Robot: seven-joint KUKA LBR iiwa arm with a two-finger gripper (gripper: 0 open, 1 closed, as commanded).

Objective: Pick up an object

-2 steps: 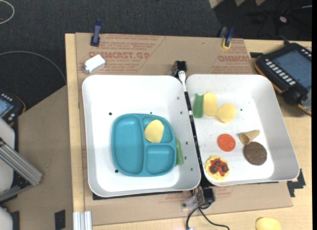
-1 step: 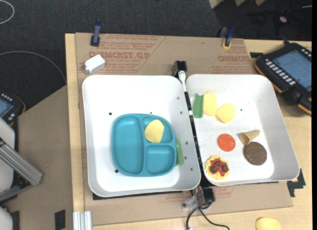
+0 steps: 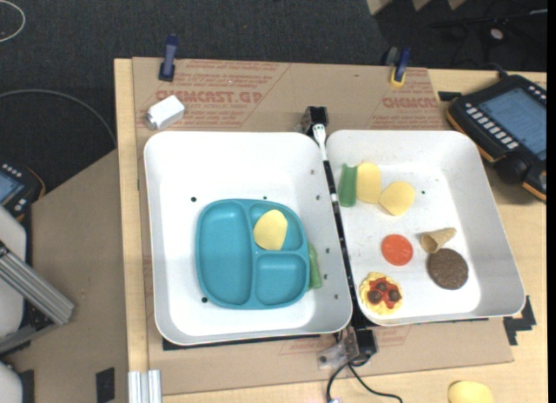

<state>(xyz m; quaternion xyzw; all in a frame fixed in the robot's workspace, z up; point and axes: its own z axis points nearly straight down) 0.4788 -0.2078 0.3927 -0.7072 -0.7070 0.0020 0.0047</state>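
The left bin (image 3: 174, 175) holds a teal divided plate (image 3: 228, 254) with a yellow piece (image 3: 271, 230) in its upper right compartment; a green piece (image 3: 314, 267) lies against the plate's right side. In the right bin (image 3: 460, 162) lie a green stick (image 3: 347, 184), two yellow pieces (image 3: 369, 182) (image 3: 397, 198), a red disc (image 3: 397, 249), a tan cone (image 3: 438, 239), a brown round cookie (image 3: 448, 268) and a small pizza (image 3: 382, 293).
A black tablet-like device (image 3: 508, 128) rests past the right bin's far right corner. A white clip (image 3: 165, 112) and two blue clamps (image 3: 168, 56) (image 3: 399, 64) sit on the cardboard behind the bins. A yellow object (image 3: 469, 392) lies at the bottom right.
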